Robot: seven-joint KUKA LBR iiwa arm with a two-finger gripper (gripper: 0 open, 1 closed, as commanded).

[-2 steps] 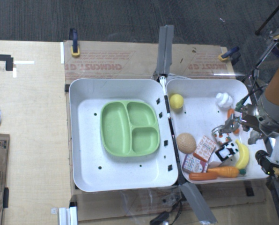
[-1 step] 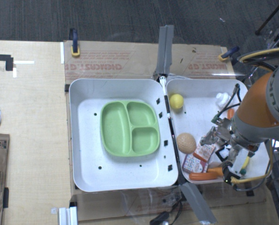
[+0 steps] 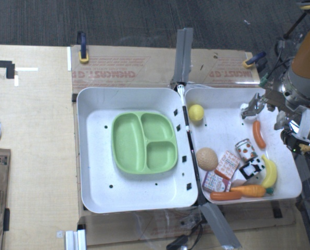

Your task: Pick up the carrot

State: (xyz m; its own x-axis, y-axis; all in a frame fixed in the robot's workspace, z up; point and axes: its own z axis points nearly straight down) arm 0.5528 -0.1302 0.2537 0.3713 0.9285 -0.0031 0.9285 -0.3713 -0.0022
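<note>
Arm enters from right edge, orange band at upper right. Gripper (image 3: 265, 110) hangs low at wrist end, angled leftward; finger state unreadable.

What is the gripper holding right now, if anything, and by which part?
Nothing. The gripper hangs over the right bin's far corner with no object between its fingers. The carrot lies untouched near that bin's front wall.

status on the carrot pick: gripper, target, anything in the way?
Gripper at right bin's far right side, nothing between fingers. Carrot at near edge, untouched. Banana and black-and-white carton crowd it; orange sausage lies at its left end.
</note>
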